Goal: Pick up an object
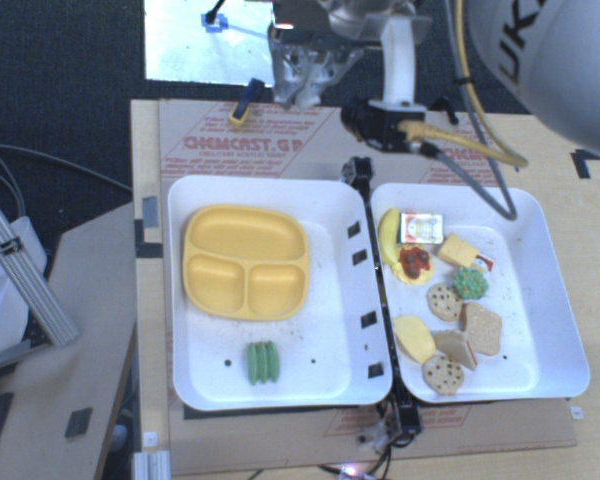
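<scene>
My gripper (300,80) hangs high over the cardboard behind the left bin (330,298), far from any object. The left bin holds a yellow divided plate (246,261) and a green pea pod (263,361) near its front. The right bin (550,298) holds several toy foods: a banana (387,236), a small white carton (421,227), a red-topped slice (414,263), a yellow cheese block (457,251), a broccoli piece (469,284), two cookies (443,301) (442,373), toast slices (482,328) and a pale yellow lump (414,338).
A black divider with clips (370,288) runs between the bins. A yellow cable (470,143) and a grey hose (480,183) trail from the arm over the right bin's far edge. A blue-and-yellow tool (246,103) lies on the cardboard behind the left bin.
</scene>
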